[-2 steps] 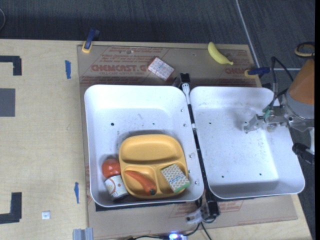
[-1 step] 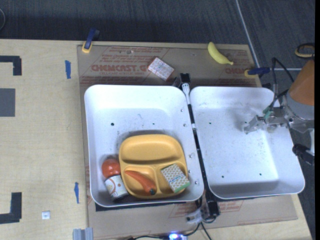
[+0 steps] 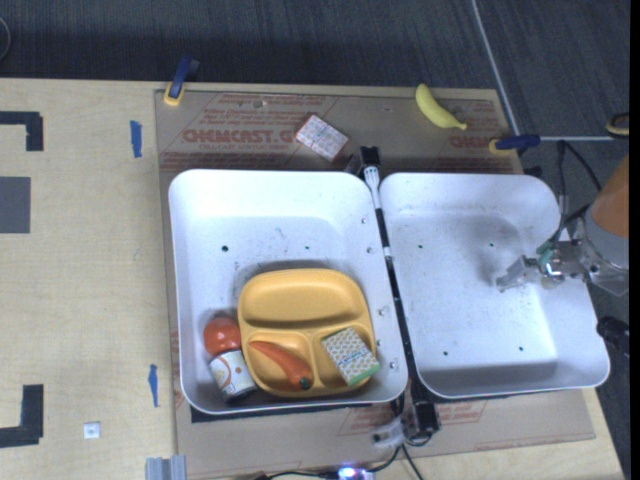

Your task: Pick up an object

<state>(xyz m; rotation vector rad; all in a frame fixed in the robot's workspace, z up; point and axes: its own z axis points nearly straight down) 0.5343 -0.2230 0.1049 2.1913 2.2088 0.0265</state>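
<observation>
While the left bin [image 3: 200,208] keeps bare white floor along its far edge, its near edge is crowded: a small can with an orange-red top [image 3: 226,356] sits in the near left corner, touching a yellow divided tray [image 3: 300,313] that fills the middle and near right of that bin. In the tray's near left compartment lies an orange carrot-like piece [image 3: 282,361], and in its near right compartment a patterned sponge block with a green edge [image 3: 349,355] rests tilted. Beyond the bins, a small patterned packet [image 3: 321,137] lies on the brown board [image 3: 240,118] near its far edge, and a banana [image 3: 438,109] lies toward the board's far right corner. The right bin [image 3: 450,338] holds the gripper [image 3: 512,275], low over the floor near that bin's right edge, its fingers slightly apart with nothing between them.
</observation>
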